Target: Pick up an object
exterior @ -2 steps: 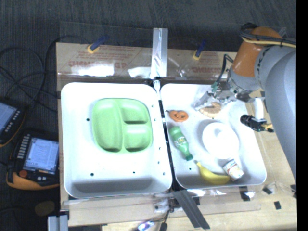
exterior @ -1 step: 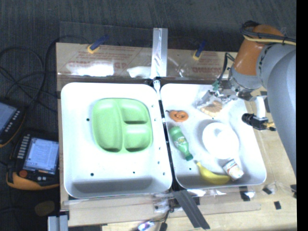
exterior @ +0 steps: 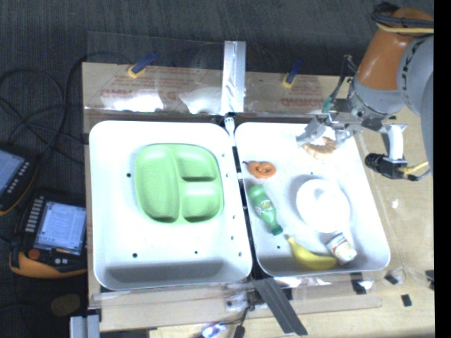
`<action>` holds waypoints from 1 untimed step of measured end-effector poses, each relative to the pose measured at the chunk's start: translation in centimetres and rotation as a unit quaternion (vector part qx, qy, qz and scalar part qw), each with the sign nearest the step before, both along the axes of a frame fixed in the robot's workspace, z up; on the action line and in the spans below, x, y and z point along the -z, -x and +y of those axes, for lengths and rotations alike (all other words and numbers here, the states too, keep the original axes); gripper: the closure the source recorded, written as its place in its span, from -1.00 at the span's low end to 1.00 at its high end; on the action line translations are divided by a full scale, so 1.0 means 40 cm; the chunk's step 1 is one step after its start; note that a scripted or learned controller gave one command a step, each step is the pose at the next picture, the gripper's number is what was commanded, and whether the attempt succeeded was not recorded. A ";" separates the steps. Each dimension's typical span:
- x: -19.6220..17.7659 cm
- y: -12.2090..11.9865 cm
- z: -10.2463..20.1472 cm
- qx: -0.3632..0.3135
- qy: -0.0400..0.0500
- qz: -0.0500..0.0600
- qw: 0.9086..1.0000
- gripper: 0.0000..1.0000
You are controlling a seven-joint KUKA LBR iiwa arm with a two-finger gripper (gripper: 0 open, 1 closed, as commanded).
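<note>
Grey and orange, my arm reached into the right bin. I saw its gripper over a tan object at the far edge. I couldn't tell its grip state.

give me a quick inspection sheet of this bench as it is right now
surface: bench bears left bin and right bin side by side
job's things: right bin holds an orange piece, green bottle, white round lid-like object, banana, small container, and a pale item under the gripper
clutter: green divided tray in left bin; clips on the rear sheet
grippers: gripper low over the right bin's far edge, at the pale item; grasp cannot be told
cables: black cables on the floor at left
surroundings: dark carpet, handheld screen unit at left
</note>
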State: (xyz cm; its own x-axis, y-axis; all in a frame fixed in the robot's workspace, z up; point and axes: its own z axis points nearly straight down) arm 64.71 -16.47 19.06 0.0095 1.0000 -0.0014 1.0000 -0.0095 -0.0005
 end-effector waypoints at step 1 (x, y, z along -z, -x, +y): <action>0.213 -0.052 -0.019 0.018 0.001 0.001 1.000 1.00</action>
State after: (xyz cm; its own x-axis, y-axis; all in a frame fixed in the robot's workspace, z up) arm 66.80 -17.23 10.53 0.0463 0.9989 -0.0037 0.9989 -0.0463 -0.0030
